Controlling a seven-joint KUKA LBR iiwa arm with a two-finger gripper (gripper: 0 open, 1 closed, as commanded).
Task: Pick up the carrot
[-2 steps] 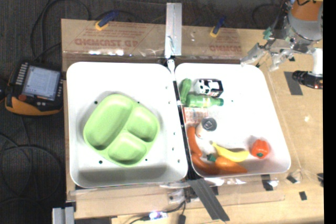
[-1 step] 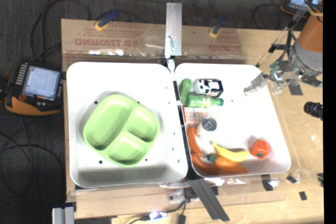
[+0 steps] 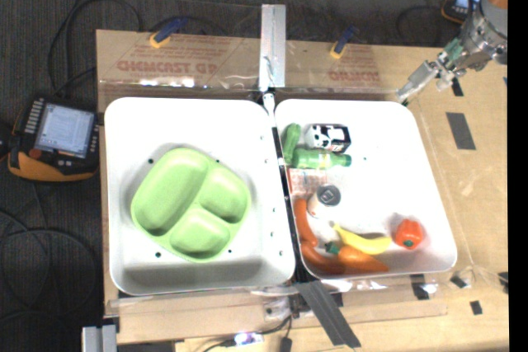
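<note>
The carrot (image 3: 307,228) is a long orange piece lying along the left wall of the right bin (image 3: 421,177), curving toward the front corner. More orange (image 3: 356,261) continues along the bin's front wall under a yellow banana (image 3: 363,241). My gripper (image 3: 410,89) hangs above the bench just past the right bin's far right corner, angled down and left, well away from the carrot. Nothing is seen at its tip.
The right bin also holds a green bottle (image 3: 320,159), a black-and-white item (image 3: 331,136), a green vegetable (image 3: 290,139), a round grey piece (image 3: 328,195) and an orange-red fruit (image 3: 408,232). A green divided tray (image 3: 191,202) lies in the left bin (image 3: 124,136).
</note>
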